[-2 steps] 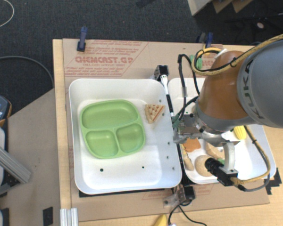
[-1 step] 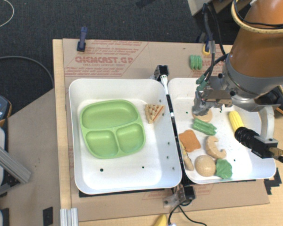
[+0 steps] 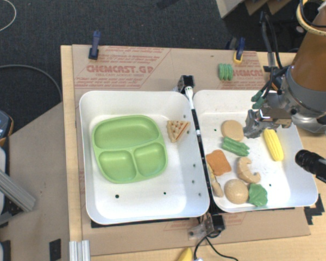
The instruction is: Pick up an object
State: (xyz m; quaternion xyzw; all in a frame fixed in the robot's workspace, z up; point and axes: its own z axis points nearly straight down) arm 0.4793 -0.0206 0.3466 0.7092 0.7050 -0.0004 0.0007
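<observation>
The right bin (image 3: pixel 293 192) holds several toy foods. Among them are a tan round piece (image 3: pixel 231 129), a green bean pod (image 3: pixel 235 146), a yellow corn cob (image 3: pixel 273 144), an orange slice (image 3: pixel 219 162), a beige curved piece (image 3: pixel 247 169), a tan ball (image 3: pixel 236 191) and a green leafy piece (image 3: pixel 257 195). My gripper (image 3: pixel 253 127) hangs low over the upper middle of this bin, between the tan round piece and the corn cob, just right of the tan piece. Nothing shows in its grasp.
In the left bin (image 3: pixel 92 192) sit a green divided plate (image 3: pixel 130 148) and a waffle wedge (image 3: pixel 177 129). A green ridged toy (image 3: pixel 225 72) lies on the board behind the right bin. Blue clamps (image 3: pixel 94 45) (image 3: pixel 239 50) stand at the back edge.
</observation>
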